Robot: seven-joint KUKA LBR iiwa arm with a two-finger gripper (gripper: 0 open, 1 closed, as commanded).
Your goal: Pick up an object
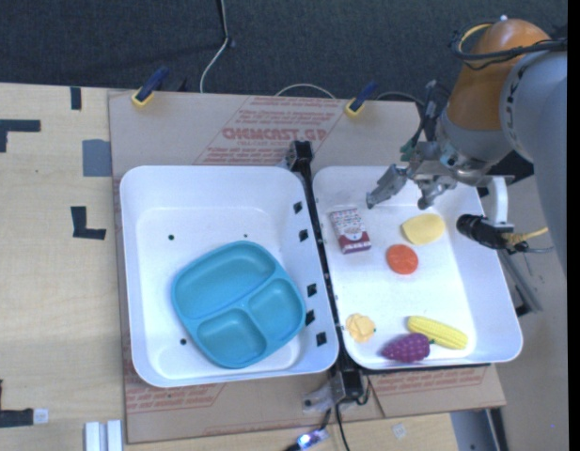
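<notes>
My gripper (pixel 405 192) hangs open above the far part of the right bin (pixel 487 280), with nothing between its fingers. Below it in that bin lie a small red and white carton (pixel 349 230), a pale yellow piece (pixel 422 228) and a round orange-red fruit (pixel 402 259). Nearer the front edge sit a small yellow item (pixel 360 327), a purple grape bunch (pixel 406 348) and a yellow corn cob (pixel 438 331). The carton lies just left of and below the left fingertip.
The left bin (pixel 148 252) holds a blue divided plate (pixel 237 302). A black divider with clips (pixel 313 252) runs between the bins. Cables and two clamps (pixel 150 86) lie behind the bins on the cardboard sheet.
</notes>
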